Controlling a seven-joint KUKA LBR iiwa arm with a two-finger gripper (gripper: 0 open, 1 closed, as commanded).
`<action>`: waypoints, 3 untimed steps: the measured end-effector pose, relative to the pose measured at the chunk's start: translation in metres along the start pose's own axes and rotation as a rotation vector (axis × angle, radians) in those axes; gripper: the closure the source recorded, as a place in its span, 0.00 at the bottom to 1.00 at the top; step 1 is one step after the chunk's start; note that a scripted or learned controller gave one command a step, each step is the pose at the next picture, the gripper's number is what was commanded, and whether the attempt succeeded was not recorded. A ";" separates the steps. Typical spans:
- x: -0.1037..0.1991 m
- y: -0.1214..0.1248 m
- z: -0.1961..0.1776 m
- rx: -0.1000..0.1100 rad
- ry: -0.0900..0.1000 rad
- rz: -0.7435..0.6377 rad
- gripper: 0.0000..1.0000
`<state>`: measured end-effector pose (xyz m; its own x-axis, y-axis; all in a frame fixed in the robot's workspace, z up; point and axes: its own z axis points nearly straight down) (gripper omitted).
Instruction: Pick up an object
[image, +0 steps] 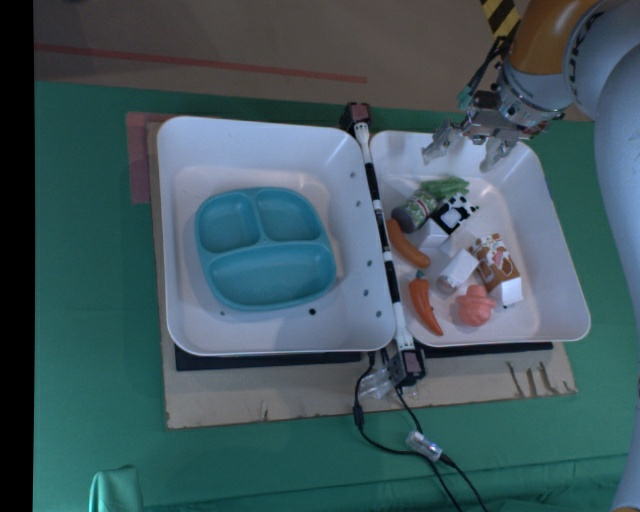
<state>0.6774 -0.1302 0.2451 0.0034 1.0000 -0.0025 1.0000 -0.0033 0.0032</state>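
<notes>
Two white bins sit side by side on the green worktop: the left bin holds a teal divided plate. The right bin holds small toys bunched near its centre, among them two orange carrots and a pink piece. Above that bin's far edge hangs the tool, fingers spread apart and gripping nothing.

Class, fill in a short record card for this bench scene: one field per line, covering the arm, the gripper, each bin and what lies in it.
arm: grey with orange band, reaching in from the view's right
gripper: fingers spread open, holding nothing, above the far edge of the right bin
left white bin: holds a teal divided plastic plate
right white bin: holds two orange toy carrots, a green leafy toy vegetable, a pink ridged toy, small printed cartons
</notes>
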 end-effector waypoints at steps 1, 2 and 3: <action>-0.016 -0.013 0.054 -0.003 -0.001 0.000 0.00; -0.017 -0.012 0.041 -0.011 -0.003 0.002 1.00; 0.009 -0.024 -0.059 -0.003 0.000 -0.001 1.00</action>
